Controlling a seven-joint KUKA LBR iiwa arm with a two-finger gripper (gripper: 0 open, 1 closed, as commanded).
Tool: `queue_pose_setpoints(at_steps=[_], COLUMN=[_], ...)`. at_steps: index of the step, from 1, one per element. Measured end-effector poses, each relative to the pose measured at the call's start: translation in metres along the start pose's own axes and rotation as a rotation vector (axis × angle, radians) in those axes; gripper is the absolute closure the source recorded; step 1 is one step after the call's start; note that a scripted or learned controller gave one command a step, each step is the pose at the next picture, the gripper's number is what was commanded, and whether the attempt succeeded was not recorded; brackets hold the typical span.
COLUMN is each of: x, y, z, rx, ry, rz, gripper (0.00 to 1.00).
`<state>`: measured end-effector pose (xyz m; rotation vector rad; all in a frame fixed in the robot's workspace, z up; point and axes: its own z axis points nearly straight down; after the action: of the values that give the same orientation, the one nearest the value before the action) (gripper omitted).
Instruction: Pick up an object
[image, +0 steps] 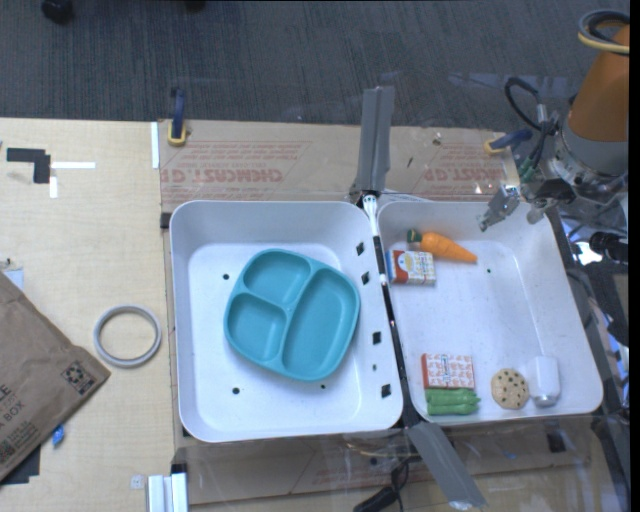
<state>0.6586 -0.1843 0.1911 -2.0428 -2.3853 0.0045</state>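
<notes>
1. The gripper (503, 204) is seen at the upper right, hanging over the far right corner of the right bin (560, 290). Its fingers appear to be spread a little, with nothing between them.
2. The grey arm with its orange band (603, 95) is seen entering from the right edge, above the gripper.
3. A toy carrot (447, 247) is laid in the right bin, near the gripper, to its lower left in the view and apart from it.
4. A small carton (412, 267) is placed just beside the carrot, toward the bin's left wall.
5. Along the near edge of the same bin, well apart from the gripper, are found a red patterned box (447, 370), a green pea pod (452, 401) touching the box's near side, a cookie (510, 388) and a white object (545, 380) by the right wall.
6. A teal divided plate (292, 314) is seen lying in the middle of the left bin (190, 300).
7. The bins are set side by side on a cardboard sheet (260, 165) with red printing, laid over a pale wooden bench (70, 260).
8. On the bench to the left, a roll of tape (127, 334) and a brown cardboard box (35, 375) are seen.
9. Dark carpet (280, 50) is seen beyond the bench.
</notes>
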Motion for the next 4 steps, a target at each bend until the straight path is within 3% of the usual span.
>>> queue_pose_setpoints(at_steps=[1, 2, 3, 4], x=[0.056, 0.058, 0.132, 0.127], y=[0.011, 0.010, 0.021, 0.020], z=[0.095, 0.089, -0.021, -0.016], rx=[-0.007, 0.004, 0.002, 0.003], ry=[-0.004, 0.004, 0.001, 0.000], rz=[-0.060, -0.062, 0.017, -0.044], gripper=[0.00, 1.00, 1.00, 1.00])
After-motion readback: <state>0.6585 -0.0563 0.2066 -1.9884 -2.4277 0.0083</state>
